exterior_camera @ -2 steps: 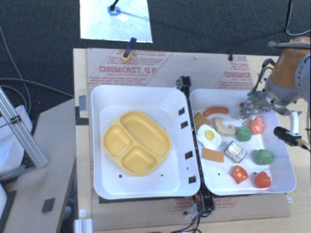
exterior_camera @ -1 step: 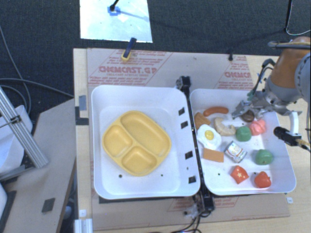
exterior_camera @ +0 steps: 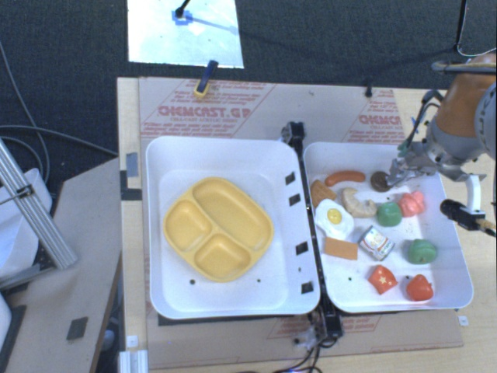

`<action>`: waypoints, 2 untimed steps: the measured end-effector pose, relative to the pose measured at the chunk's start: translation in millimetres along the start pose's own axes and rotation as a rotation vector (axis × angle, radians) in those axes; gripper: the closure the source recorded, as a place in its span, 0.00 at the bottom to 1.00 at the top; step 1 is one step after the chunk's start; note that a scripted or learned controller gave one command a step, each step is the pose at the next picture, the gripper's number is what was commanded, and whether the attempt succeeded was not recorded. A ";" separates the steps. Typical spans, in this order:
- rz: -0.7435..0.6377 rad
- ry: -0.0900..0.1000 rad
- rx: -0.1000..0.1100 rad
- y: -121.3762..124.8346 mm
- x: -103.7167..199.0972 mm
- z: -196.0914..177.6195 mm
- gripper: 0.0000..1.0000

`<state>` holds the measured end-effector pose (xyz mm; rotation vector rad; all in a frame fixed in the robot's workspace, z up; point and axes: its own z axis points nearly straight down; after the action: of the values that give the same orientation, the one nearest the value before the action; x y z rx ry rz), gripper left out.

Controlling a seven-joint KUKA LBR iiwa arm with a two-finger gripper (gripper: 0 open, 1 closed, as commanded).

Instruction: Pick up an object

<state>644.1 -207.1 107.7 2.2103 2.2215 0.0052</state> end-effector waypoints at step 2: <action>-0.006 0.006 0.000 -6.2 101.8 20.4 0.00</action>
<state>637.6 -105.4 86.9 2.2062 2.2311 0.0122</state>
